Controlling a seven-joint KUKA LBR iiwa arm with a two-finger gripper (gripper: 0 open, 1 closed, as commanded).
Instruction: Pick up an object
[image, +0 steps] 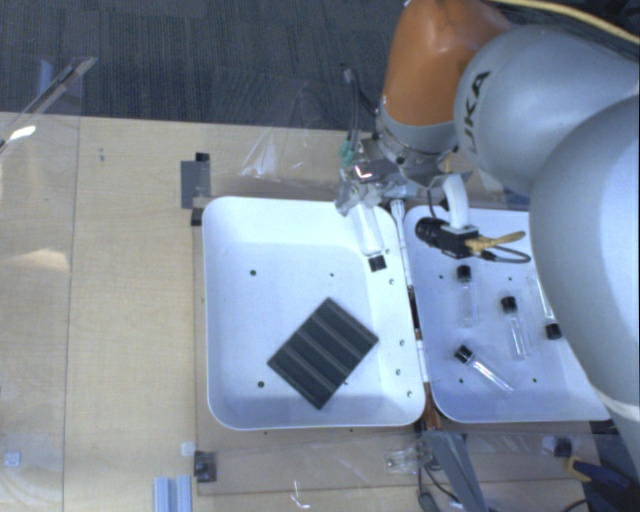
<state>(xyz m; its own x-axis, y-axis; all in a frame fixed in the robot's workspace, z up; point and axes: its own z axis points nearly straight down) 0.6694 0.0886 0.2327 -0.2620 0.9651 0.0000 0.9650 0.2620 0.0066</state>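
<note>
Here, the gripper (372, 212) is gripping a clear vial (370, 236) above the left bin (225, 300); the pick is looking nearly complete; the dark ribbed pad (322, 352) is lying untouched.

robot lab: bench (100, 300), white bins (230, 300)

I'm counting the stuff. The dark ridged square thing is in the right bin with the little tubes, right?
Not quite. The camera view shows the dark ridged square lying in the left bin. The little tubes are in the right bin, as you said.
</note>
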